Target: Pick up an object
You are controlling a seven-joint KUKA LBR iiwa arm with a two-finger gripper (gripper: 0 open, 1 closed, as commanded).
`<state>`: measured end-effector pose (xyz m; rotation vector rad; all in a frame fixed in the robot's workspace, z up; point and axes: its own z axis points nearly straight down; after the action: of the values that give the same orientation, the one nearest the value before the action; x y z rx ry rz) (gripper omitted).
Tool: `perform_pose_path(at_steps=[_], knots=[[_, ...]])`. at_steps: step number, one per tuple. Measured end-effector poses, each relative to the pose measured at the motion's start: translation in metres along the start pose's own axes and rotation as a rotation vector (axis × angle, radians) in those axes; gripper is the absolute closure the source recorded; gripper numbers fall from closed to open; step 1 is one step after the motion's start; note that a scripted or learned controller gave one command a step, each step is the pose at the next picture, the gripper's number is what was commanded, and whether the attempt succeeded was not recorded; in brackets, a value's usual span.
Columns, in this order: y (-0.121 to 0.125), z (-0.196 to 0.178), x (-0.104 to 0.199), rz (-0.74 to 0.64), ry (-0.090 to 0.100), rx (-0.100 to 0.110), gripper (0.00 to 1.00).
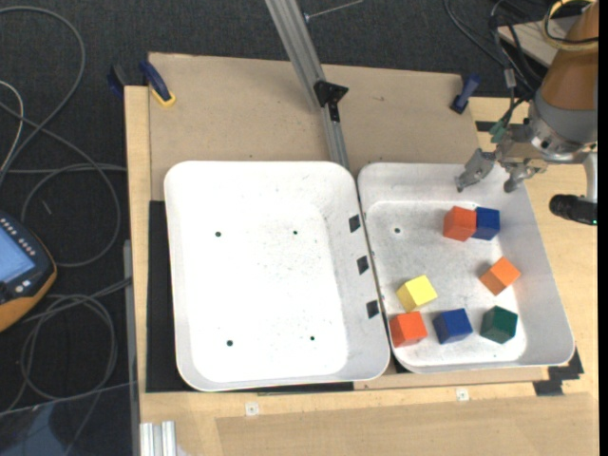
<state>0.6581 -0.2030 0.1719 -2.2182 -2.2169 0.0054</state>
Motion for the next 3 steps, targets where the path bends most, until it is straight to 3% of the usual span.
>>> perform_pose_path(at_steps=[2,3], knots=[[-0.006,0.074,-0.003,-0.002,-0.001,-0.003,0.00],[-0.004,0.060,-0.003,-0.002,-0.002,-0.009,1.00]])
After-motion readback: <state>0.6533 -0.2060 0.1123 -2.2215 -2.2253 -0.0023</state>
